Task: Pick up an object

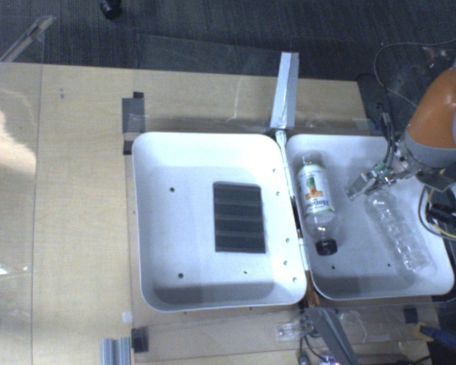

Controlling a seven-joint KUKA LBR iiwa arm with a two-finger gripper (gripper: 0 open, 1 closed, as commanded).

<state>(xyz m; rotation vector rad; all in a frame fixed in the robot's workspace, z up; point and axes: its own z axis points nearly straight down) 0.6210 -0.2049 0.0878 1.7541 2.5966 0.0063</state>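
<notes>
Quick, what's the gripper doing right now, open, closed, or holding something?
Gripper: over the right bin, above the clear plastic bottle; nothing seen between its fingers, and open or closed cannot be told.

No legible text anywhere. On the bottle (316, 203) in the right bin (441, 280), a label banded green, white and orange, its print too small and blurred to read. No brand, number or sign to be made out on the clear plastic bottle (397, 232) beside it, on the dark ribbed pad (239, 217) in the left bin (159, 280), or on the bench (68, 204).
</notes>
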